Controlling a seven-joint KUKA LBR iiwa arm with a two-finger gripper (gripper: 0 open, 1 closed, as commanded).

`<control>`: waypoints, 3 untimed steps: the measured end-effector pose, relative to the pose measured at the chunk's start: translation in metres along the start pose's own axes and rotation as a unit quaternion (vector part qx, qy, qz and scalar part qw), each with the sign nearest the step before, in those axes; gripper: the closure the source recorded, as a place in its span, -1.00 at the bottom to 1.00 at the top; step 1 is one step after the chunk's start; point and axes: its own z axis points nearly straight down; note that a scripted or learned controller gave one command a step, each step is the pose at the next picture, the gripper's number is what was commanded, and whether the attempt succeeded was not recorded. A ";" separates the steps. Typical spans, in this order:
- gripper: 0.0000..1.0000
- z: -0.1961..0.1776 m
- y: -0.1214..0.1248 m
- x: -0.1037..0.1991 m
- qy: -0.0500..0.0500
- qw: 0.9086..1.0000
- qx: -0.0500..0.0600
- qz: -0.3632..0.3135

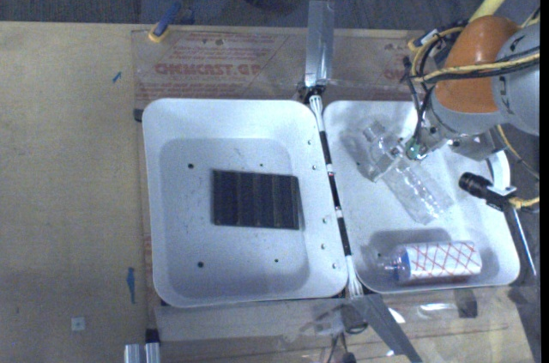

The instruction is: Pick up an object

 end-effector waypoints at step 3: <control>1.00 -0.097 0.046 0.068 0.000 0.998 -0.001 -0.062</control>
